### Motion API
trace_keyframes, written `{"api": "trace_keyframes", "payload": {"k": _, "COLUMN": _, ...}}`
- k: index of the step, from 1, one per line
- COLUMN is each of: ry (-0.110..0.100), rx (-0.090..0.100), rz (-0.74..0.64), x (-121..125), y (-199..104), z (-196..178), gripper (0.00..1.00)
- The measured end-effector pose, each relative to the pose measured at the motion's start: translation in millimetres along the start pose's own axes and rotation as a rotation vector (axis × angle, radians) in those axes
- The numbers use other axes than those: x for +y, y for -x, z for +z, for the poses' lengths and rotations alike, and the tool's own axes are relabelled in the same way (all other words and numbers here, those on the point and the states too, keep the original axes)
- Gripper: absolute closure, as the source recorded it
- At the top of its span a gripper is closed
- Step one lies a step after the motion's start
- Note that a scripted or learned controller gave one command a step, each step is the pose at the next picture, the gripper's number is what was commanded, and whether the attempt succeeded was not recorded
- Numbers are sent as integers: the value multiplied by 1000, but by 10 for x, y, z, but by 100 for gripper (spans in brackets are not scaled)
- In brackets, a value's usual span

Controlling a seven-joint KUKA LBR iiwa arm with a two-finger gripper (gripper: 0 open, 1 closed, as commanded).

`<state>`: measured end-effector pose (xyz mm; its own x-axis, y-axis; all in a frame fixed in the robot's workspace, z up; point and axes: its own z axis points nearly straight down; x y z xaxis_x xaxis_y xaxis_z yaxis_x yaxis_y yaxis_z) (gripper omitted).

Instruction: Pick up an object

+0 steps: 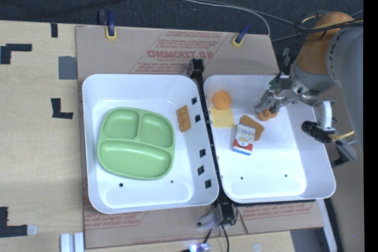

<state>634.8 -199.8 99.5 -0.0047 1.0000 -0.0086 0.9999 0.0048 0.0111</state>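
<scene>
My gripper [269,108] is low over the upper right part of the right bin [307,180], reaching in from the right. A small orange-brown piece [269,115] lies right at its tip, partly covered by it. Further left in the same bin are an orange ball [221,99], a pale yellow block [222,118], a brown cracker-like piece [252,125] and a small red, white and blue carton [243,141].
The left bin [136,198] holds a green divided plate [136,143] and a small brown waffle piece [183,118] near its right wall. A black divider [204,127] runs between the bins. Cables cross the dark floor behind the bench.
</scene>
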Motion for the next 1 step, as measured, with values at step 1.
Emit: {"api": "trace_keyframes", "payload": {"k": 1, "ry": -8, "rx": 8, "rz": 3, "x": -64, "y": -48, "z": -576, "gripper": 100}}
